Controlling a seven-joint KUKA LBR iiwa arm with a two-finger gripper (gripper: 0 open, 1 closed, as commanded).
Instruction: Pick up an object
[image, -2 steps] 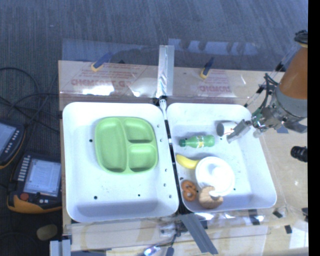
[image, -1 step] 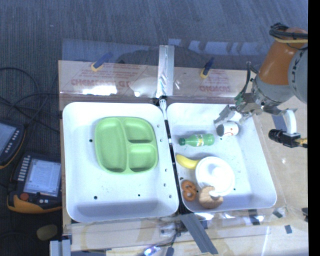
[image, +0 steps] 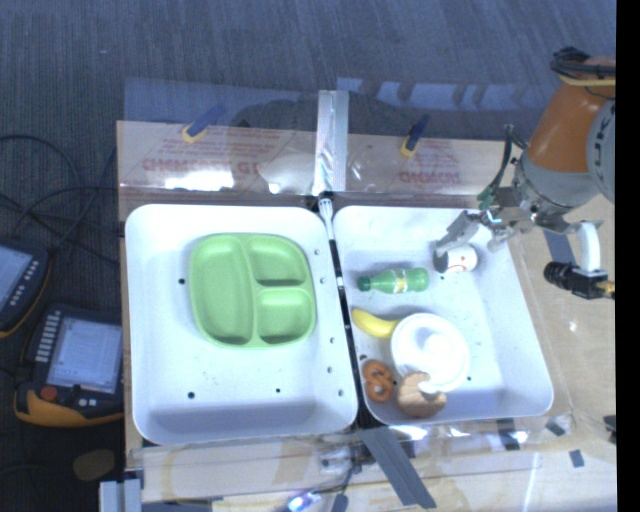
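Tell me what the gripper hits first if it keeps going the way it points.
Most likely the small white ball right under the gripper in the right bin; depth is hard to judge from above.

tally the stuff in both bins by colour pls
green: 2, divided tray and bottle
white: 2, round lid or bowl and small ball by the gripper
yellow: 1, banana
brown: 2, pretzel and bread-like lump
total: 7

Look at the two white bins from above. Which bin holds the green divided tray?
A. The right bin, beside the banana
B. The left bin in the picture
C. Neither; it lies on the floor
B: the green divided tray lies alone in the left bin, while the banana is in the right bin.
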